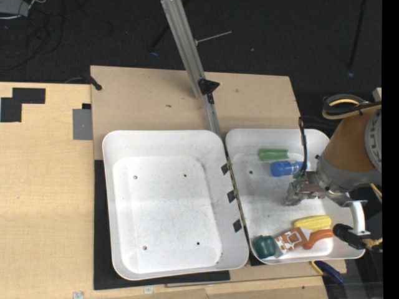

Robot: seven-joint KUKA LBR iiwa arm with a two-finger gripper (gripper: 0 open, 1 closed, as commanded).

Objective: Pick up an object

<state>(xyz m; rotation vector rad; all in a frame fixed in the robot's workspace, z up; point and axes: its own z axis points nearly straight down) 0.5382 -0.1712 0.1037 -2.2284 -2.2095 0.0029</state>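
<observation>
The right bin point(262, 195) holds several small things. A green cylinder point(273, 154) and a blue object point(283, 168) lie side by side near its far end. A yellow corn-like piece point(313, 222), an orange piece point(316, 237), a white and orange packet point(288, 240) and a dark green item point(264, 246) lie along its near edge. My gripper point(295, 194) hangs low over the bin floor, just below and right of the blue object and above the yellow piece. Nothing shows in its grasp.
The left white bin point(163, 204) sits beside the right one, with black clips along the shared wall point(229, 195). A slanted metal rail point(187, 48) rises from behind the bins. The arm's grey body point(352, 154) covers the right bin's right edge.
</observation>
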